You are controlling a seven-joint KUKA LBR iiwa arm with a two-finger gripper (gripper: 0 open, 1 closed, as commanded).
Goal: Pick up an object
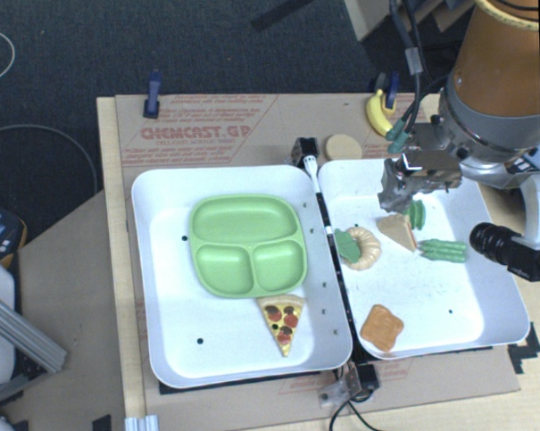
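Observation:
My gripper (399, 194) hangs over the back of the right bin (490, 334), just above a tan wedge (398, 232) and a small green piece (417, 215). Left of the wedge lies a beige ring with a green leaf-like piece on it (358, 247). A green pod (442, 250) rests to the wedge's right. Near the bin's front edge sits a brown toast-like piece (381, 328). In the left bin (161, 286) a pizza slice (283, 321) lies in front of a green divided plate (249, 244).
Behind the right bin lie a banana (381, 112) and a tan disc (343, 147). A blue clamp (151, 96) grips the board's back left edge. A black cylinder (508, 247) juts in over the right bin's right side. The bin walls meet in the middle (329, 243).

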